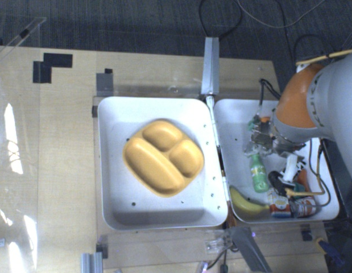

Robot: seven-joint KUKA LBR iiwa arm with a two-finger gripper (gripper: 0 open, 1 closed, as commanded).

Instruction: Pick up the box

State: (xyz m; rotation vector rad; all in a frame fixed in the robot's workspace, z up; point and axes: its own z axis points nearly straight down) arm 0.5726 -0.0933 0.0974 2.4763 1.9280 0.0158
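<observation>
The arm (323,95) reaches in over the right bin (235,118), its orange band sitting above the bin's far right corner, and the gripper (261,138) hangs low over the middle of that bin, pointing down toward the clutter. Whether the jaws are spread or closed cannot be told from this slant; the wrist hardware hides them, and nothing can be seen clamped in them.

The right bin carries a green bottle (258,175) just below the gripper, a banana (247,202) along the near edge toward the near left corner, and a tight heap of small items at the near right corner. In that heap lies a flat package with red and orange print (284,205), which is the likeliest candidate for the box, though it is too small and too crowded to name with certainty. It lies on the bin floor, near the banana's tip and apart from the gripper.

The left bin (107,152) holds a large yellow bread-shaped object (163,157) at its centre.

As a judgement, the pick is not done: the box appears to rest in the bin, ungrasped. Left to do are lining up over it, closing on it and lifting it free of its neighbours.
</observation>
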